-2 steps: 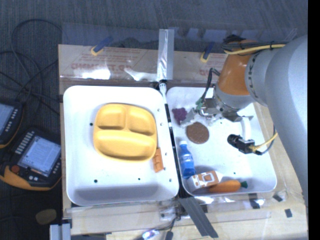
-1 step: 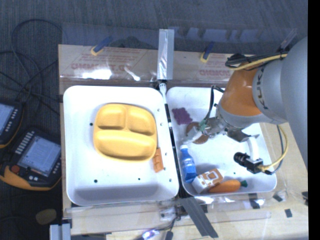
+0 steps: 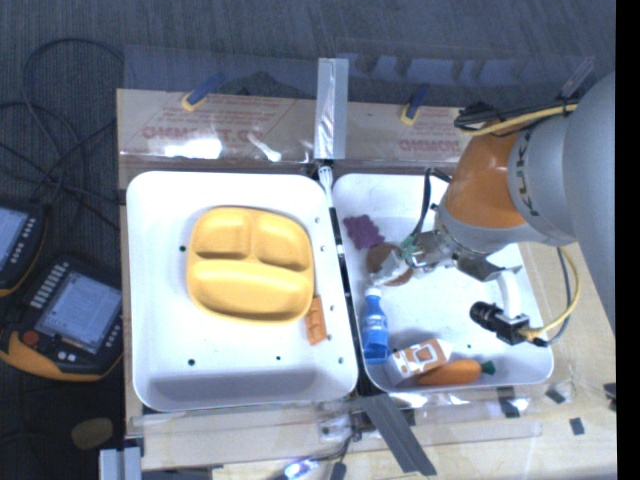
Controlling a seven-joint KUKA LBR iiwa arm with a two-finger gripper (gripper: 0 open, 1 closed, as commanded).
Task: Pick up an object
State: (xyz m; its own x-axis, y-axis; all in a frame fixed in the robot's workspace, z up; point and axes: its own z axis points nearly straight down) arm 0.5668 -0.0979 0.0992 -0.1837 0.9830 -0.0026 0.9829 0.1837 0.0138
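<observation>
My gripper (image 3: 408, 256) is low in the right bin (image 3: 530, 363), at its left middle, right beside a brown rounded object (image 3: 380, 259). A purple object (image 3: 362, 232) lies just up and left of it. A blue bottle (image 3: 374, 330) lies below the gripper, along the bin's left wall. A small white and orange carton (image 3: 420, 356) and an orange carrot (image 3: 450, 372) rest near the front wall. I cannot tell whether the gripper touches the brown object.
The left bin (image 3: 160, 368) holds a yellow divided plate (image 3: 250, 263) and a small orange piece (image 3: 316, 320) by its right wall. A black cable plug (image 3: 497, 318) hangs from the arm over the right bin. A metal divider (image 3: 331, 108) stands behind the bins.
</observation>
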